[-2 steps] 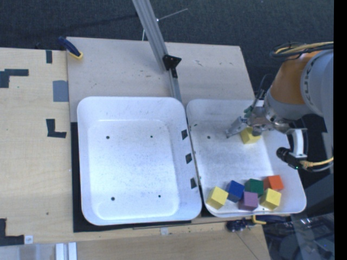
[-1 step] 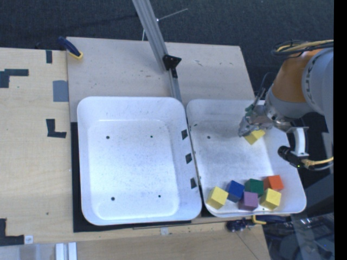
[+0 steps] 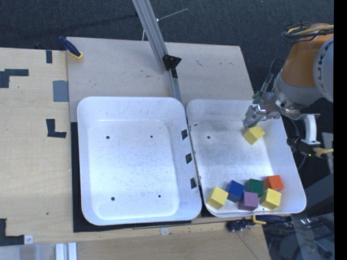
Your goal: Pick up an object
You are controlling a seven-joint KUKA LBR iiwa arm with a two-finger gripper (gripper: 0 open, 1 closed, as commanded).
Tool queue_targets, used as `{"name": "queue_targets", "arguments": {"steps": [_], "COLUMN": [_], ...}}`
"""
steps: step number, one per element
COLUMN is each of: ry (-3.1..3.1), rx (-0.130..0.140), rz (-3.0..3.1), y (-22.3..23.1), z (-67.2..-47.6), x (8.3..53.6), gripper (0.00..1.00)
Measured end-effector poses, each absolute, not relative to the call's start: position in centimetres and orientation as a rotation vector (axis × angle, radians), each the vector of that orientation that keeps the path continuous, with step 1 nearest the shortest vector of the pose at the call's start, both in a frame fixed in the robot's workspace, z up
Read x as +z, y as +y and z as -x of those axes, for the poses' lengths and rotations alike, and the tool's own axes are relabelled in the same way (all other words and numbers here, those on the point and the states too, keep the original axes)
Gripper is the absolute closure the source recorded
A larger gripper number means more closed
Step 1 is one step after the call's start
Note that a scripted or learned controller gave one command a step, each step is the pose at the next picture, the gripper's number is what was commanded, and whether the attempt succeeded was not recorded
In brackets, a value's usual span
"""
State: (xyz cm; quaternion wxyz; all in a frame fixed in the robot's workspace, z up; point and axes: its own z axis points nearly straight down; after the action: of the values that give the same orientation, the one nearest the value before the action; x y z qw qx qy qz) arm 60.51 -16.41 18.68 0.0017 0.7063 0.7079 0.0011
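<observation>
blocks (image 3: pixel 247 193) clustered at bin (image 3: pixel 227 118) corner

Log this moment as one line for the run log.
arm: over right bin | tool: just above yellow block | grasp: unclear | other blocks: six clustered at near edge | left bin: no blocks

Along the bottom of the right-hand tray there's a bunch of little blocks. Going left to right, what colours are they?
Yellow block → blue block → purple block → second yellow block. Green and orange blocks sit just behind, overlapping that row.
</observation>
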Motion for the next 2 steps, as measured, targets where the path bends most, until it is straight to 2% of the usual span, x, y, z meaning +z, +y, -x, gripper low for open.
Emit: {"name": "queue_targets", "arguments": {"steps": [1,2], "ry": [2.221,2.229], "rx": [0.003,-0.002], "rz": [-2.218,-2.218], "y": [-16.4,-11.2], "z": [-60.6,-59.0], "x": [22.4,21.5], "gripper": [1.00,1.00]}}
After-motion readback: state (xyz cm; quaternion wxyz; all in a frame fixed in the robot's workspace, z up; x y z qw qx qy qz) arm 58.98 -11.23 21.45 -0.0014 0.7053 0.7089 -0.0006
